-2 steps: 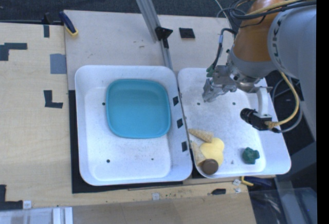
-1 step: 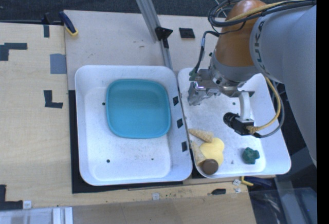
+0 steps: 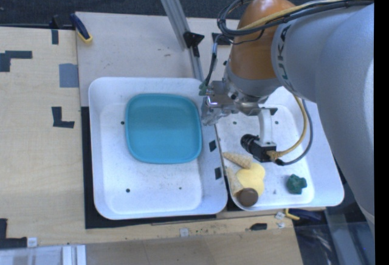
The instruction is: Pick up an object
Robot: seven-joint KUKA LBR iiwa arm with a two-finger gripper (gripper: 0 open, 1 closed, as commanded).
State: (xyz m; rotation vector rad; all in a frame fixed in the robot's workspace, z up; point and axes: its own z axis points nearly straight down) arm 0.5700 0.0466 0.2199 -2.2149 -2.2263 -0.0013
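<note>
My arm (image 3: pixel 328 63) runs off right edge; its bulk hides far part of right bin (image 3: pixel 319 194). Small green thing (image 3: pixel 296 183) in that bin: too small to name. Yellow cone shapes (image 3: pixel 250 177) overlap, outlines unclear. Dark specks (image 3: pixel 127 190) in left bin (image 3: pixel 103 136): too small to tell.
</note>
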